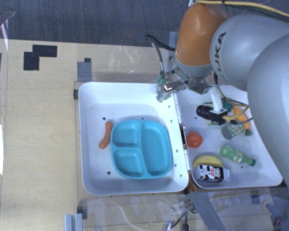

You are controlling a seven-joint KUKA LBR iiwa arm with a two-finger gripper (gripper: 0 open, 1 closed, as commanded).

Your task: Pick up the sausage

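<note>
**End effector at the far end of the bins' shared edge, sausage well apart from it**

A camera looks down at a slant on a pale wooden worktop that carries two shallow white bins side by side. A large grey robot arm with an orange band reaches in from the right of the view. Its end effector sits over the far end of the edge where the two bins meet. Nothing is seen in its grasp, and it cannot be told whether it is released or clenched.

The small orange-brown sausage lies below and to the left of the end effector, well apart from it. It rests on the floor of the left-hand white bin, roughly upright in the view and slightly curved. Just beside it, on the side nearer the end effector, is a light blue plastic plate with three compartments.

Below and to the right of the end effector, the right-hand white bin holds several things:

- a round red tomato-like ball, the nearest to the end effector
- a yellow banana below the ball
- a small black-and-white packet touching the banana
- a green plastic bottle lying on its side further right
- a grey can above the bottle
</note>
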